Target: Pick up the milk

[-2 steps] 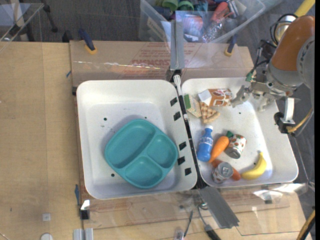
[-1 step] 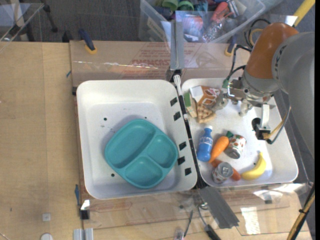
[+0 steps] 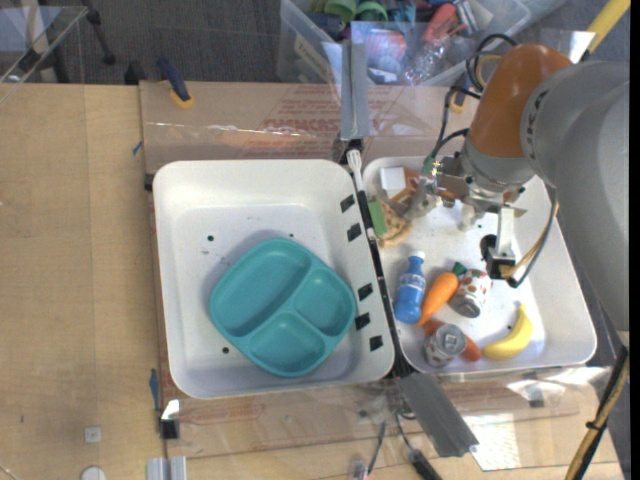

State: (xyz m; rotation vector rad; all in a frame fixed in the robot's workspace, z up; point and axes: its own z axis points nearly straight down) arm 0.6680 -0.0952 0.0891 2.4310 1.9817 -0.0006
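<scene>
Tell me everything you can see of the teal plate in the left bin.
The teal plate is a rounded, roughly square tray, seemingly of matt plastic, with raised ridges dividing it into compartments. It lies flat and face up on the floor of the left bin, turned at a slant to the bin's walls and set towards its near right corner. It touches the bin alone, and nothing lies in its compartments.

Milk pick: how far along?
Done: nothing. The small white-and-red carton, likely the milk, lies in the right white bin beside the orange plastic carrot. In hand: grey arm's gripper hovers over the bin's far end. Left: reach, grasp, lift.
</scene>
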